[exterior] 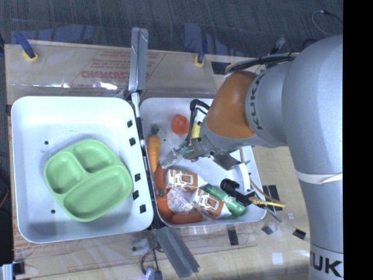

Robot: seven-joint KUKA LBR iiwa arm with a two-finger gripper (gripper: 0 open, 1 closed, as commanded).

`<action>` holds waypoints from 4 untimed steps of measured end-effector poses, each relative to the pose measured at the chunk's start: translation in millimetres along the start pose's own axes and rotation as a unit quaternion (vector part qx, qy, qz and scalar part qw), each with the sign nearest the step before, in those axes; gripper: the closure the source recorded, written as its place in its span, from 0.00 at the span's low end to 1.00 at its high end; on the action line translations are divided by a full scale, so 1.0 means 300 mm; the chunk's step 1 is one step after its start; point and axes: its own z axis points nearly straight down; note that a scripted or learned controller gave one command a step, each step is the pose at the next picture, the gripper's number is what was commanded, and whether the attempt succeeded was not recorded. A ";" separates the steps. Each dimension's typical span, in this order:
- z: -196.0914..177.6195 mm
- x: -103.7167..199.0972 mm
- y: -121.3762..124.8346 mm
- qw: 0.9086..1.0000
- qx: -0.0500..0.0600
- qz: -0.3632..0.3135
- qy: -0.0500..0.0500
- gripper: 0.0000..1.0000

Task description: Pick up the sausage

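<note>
Sausage (185, 217): reddish-brown, at 6 o'clock edge of right bin (256, 214), partly under two snack packets (195, 191), touching them. Carrot (154, 154) at 10 o'clock from it, along left wall; tomato (179, 123) at 12; green bottle (233, 198) at 3. Gripper (179, 151) low over bin at 12 o'clock from sausage, near carrot; fingers slightly parted, nothing between them. Step judged: approach, no grasp yet. Next: shift toward 6, descend onto exposed end clear of packets. Green plate (87, 179) in left bin.
</note>
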 end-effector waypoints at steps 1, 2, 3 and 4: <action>0.037 -0.075 0.293 0.995 0.013 -0.102 0.000 0.00; 0.000 -0.068 0.303 0.995 0.008 -0.104 0.000 1.00; -0.550 0.192 0.402 0.987 0.002 -0.163 0.001 1.00; -0.299 0.192 0.115 0.978 0.004 -0.209 0.002 1.00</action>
